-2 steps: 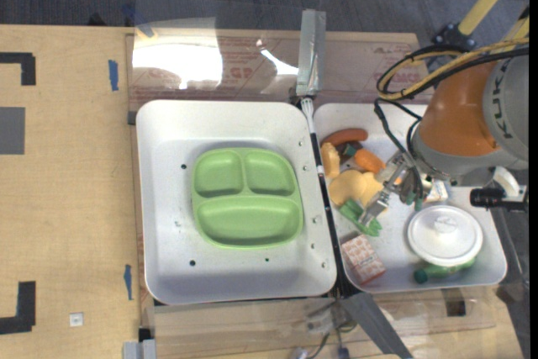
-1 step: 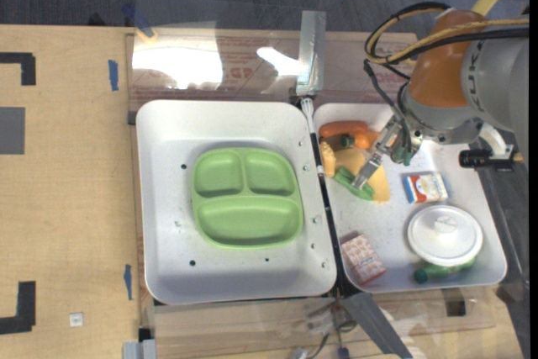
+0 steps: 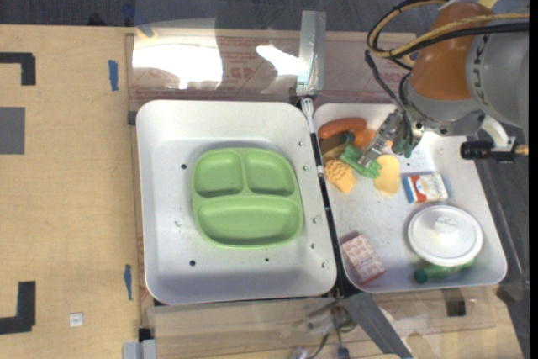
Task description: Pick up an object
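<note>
My gripper [image 3: 377,149] hangs low over the back left part of the right bin [image 3: 492,219], with the orange-banded wrist behind it. Its tip is right above a green toy piece [image 3: 360,164]; whether they touch I cannot tell. An orange sausage-shaped toy [image 3: 342,128] lies just behind, a yellow ridged piece [image 3: 339,175] to the left front, and a yellow rounded piece [image 3: 388,175] directly in front of the gripper.
The right bin also holds a small blue and white box [image 3: 424,186], a white round bowl [image 3: 444,233], a green object [image 3: 433,272] at the front and a pink packet [image 3: 361,256]. A green divided plate [image 3: 247,197] sits in the left bin [image 3: 160,181].
</note>
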